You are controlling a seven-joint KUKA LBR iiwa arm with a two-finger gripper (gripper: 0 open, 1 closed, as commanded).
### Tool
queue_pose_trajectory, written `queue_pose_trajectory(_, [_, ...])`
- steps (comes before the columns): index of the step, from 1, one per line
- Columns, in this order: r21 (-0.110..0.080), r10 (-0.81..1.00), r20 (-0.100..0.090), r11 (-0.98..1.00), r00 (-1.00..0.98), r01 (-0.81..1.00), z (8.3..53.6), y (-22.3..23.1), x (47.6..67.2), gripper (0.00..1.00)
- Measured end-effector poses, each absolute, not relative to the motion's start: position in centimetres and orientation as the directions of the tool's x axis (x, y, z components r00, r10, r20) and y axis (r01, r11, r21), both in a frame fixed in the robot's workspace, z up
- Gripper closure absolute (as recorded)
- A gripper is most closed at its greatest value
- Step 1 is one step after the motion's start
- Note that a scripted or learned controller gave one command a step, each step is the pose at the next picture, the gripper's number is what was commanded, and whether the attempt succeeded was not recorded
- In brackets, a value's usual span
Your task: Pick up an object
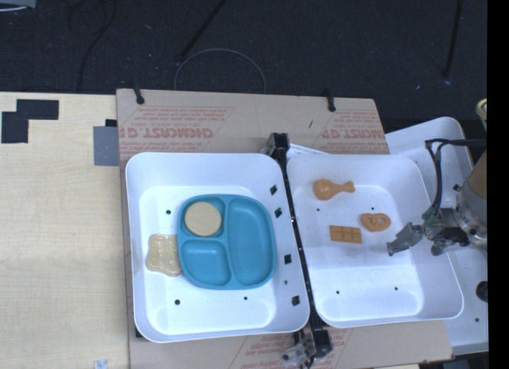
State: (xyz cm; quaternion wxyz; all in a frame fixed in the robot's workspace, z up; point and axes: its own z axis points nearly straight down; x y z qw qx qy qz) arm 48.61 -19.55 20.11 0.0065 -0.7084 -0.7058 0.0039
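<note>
Hand (423,242) low over right bin's (402,300) right side, fingers apart, beside pretzel (375,221)

Tool (421,242) low at right, fingers spread apart, holding nothing

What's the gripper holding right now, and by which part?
Nothing. The gripper sits over the right bin's right side, apart from the pretzel-shaped piece and the cracker.
</note>
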Motion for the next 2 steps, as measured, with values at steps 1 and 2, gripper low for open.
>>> queue_pose_trajectory(1, [-0.004, 1.000, 0.001, -0.001, 0.001, 1.000, 20.7, -19.5, 48.9, 0.00])
queue_pose_trajectory(2, [-0.009, 1.000, 0.004, 0.000, 0.000, 1.000, 14.4, -19.7, 49.1, 0.00])
